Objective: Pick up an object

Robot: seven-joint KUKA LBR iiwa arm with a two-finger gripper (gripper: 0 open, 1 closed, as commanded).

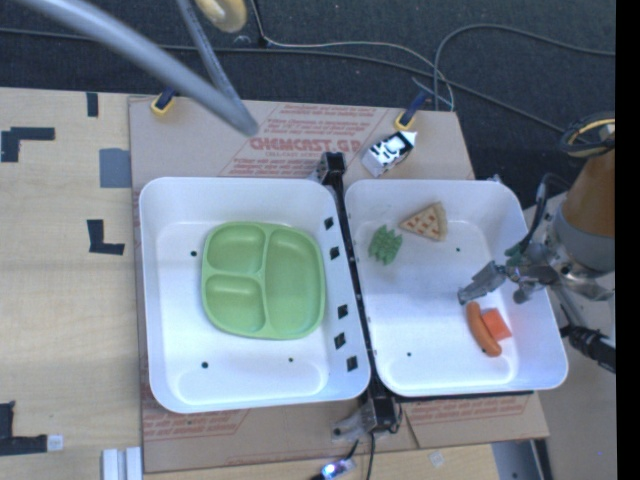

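A sheet of cardboard (pixel 300 138) carries two white bins. The gripper (pixel 497 286) hangs over the right bin (pixel 440 368), fingers spread and holding nothing, just above the carrot (pixel 485 329). It looks mid-approach; next it must drop and close on the carrot.

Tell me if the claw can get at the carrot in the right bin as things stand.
Probably yes. The claw hangs over the right bin, just above the carrot, which lies alone on the bin floor. The bin wall close beside it may crowd one finger.
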